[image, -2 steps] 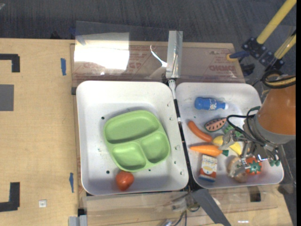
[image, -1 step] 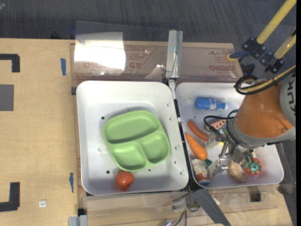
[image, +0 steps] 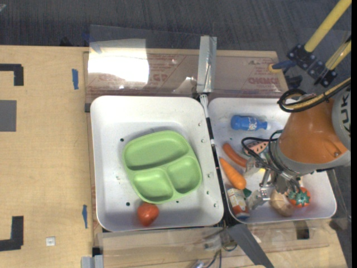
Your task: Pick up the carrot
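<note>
Observed: orange carrot (image: 233, 173), green divided plate (image: 162, 165), red tomato (image: 148, 213), blue bottle (image: 249, 123), white bins (image: 106, 149), grey arm (image: 312, 141) with orange band.

Bright even overhead light; glare on clear panel (image: 120, 66) behind bins; soft shadows; slightly soft focus.

Robotics lab bench; taped plywood top (image: 39, 149); two white bins (image: 106, 116); toy food
</note>
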Tool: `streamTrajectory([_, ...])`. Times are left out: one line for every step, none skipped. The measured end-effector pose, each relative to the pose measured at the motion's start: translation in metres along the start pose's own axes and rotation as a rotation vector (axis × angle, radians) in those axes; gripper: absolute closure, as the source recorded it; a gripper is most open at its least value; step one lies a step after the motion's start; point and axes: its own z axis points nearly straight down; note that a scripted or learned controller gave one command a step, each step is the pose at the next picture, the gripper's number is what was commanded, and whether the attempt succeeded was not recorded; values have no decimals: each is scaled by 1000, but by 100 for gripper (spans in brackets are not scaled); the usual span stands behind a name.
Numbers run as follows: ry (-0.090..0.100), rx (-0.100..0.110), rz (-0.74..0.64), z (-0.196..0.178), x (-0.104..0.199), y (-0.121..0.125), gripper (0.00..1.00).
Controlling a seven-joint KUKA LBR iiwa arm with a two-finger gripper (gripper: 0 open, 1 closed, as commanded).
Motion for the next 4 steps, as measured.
streamTrajectory([0, 0, 0, 0, 0, 0, 0])
streamTrajectory([0, 0, 0, 0, 0, 0, 0])
streamTrajectory([7, -3, 172, -1, 11, 1, 0])
streamTrajectory([4, -2, 504, -95, 13, 62, 0])
